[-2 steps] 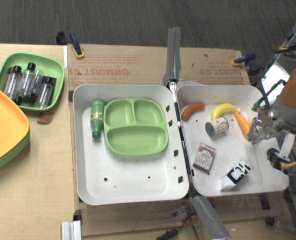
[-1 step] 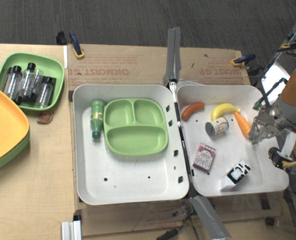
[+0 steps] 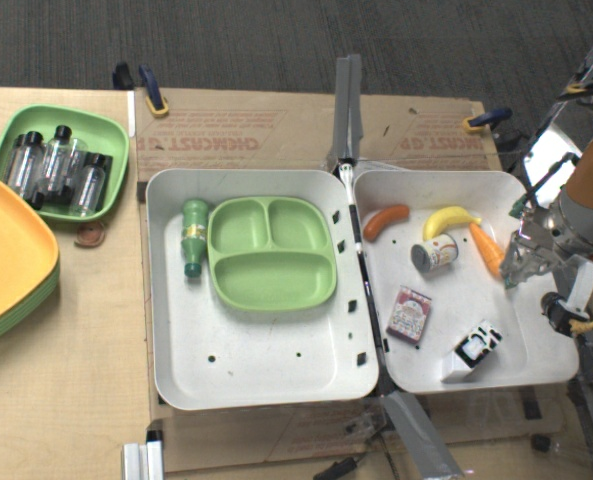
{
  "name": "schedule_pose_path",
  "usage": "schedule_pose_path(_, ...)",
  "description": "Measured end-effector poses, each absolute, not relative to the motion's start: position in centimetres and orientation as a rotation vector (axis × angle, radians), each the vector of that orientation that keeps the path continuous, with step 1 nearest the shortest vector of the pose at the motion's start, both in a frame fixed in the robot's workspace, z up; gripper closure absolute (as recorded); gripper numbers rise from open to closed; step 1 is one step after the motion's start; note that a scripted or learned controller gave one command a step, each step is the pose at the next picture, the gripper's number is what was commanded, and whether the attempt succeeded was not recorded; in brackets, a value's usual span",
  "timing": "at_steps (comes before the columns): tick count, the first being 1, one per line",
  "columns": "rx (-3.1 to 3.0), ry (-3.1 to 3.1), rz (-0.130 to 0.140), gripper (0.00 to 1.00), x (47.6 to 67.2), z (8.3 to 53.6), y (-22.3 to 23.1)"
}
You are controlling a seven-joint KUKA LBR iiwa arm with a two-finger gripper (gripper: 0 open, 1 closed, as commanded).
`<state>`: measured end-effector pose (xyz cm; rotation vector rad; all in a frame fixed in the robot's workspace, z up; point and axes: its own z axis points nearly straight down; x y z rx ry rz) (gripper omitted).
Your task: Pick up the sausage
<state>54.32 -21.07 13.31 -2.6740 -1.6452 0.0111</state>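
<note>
The sausage (image 3: 385,220) is a short orange-red link lying at a slant in the far left corner of the right bin (image 3: 406,366), close to the divider. My gripper (image 3: 519,268) hangs at the right side of that bin, near its right wall, well to the right of the sausage. Its fingers point down beside the carrot (image 3: 487,249), with nothing visibly between them.
The right bin also holds a banana (image 3: 449,220), a small can (image 3: 435,255), a card box (image 3: 409,316) and a black-and-white item (image 3: 477,347). The left bin (image 3: 176,368) carries a green divided plate (image 3: 272,252) and a green bottle (image 3: 194,236).
</note>
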Motion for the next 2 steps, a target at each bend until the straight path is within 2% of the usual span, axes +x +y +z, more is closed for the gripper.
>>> schedule_pose_path(1, -2.67, -1.649, 0.015, 1.0, 54.3, 14.1, -21.1)
schedule_pose_path(2, -2.906, -1.187, 0.007, 1.0, 56.5, 9.0, -17.7)
